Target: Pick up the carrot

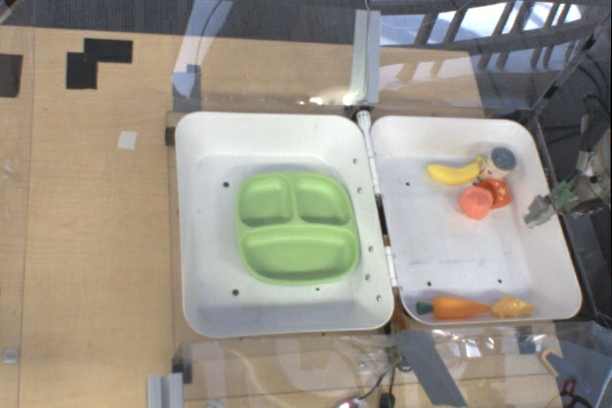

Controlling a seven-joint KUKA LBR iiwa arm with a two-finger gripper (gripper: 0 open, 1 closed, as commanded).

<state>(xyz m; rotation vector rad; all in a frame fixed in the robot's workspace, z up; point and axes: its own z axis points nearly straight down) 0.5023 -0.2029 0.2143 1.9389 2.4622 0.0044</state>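
While the gripper (pixel 541 209) hangs at the right bin's (pixel 469 253) right rim, jaw state unreadable, one carrot (pixel 457 308) lies well left and nearer the camera. Beside it, one yellow piece (pixel 513 307); left of the gripper, one banana (pixel 455 172) and one red cup (pixel 475 202). Far-left bin (pixel 206 234): one green tray (pixel 296 226).

**Non-Task Items on the Bench**

A green divided plate (pixel 297 227) lay in the left bin (pixel 206 205), well apart from the jaws. In the right bin (pixel 449 253), a banana (pixel 454 172), a pink cup (pixel 475 203), a red item (pixel 498 193) and a grey disc (pixel 503 159) sat near the jaws. A yellow piece (pixel 513 307) lay near the front wall.
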